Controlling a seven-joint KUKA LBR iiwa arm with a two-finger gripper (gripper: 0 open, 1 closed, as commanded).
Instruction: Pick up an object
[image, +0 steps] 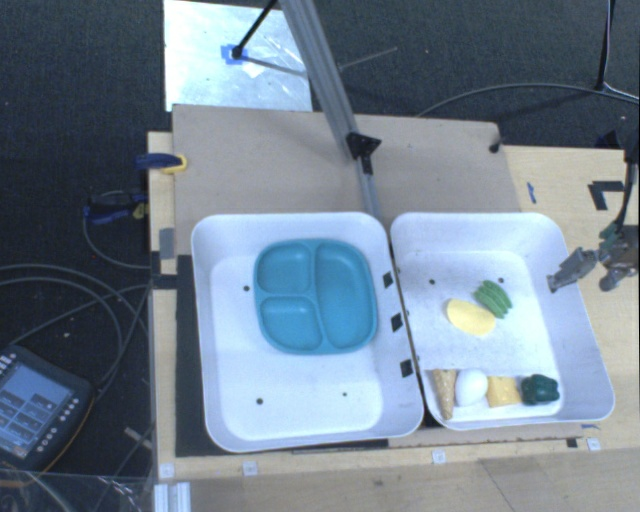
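Approaching the right shallow white bin — nothing picked yet.
At its right rim the tool hangs with fingers apart and empty, touching nothing; next it must come over one piece — say the yellow rounded toy food mid-bin — and descend.

- The two white bins are seen as smooth, slightly glossy plastic.
- The teal divided plate is seen as smooth, matt plastic.
- The surface is seen as matt brown board.
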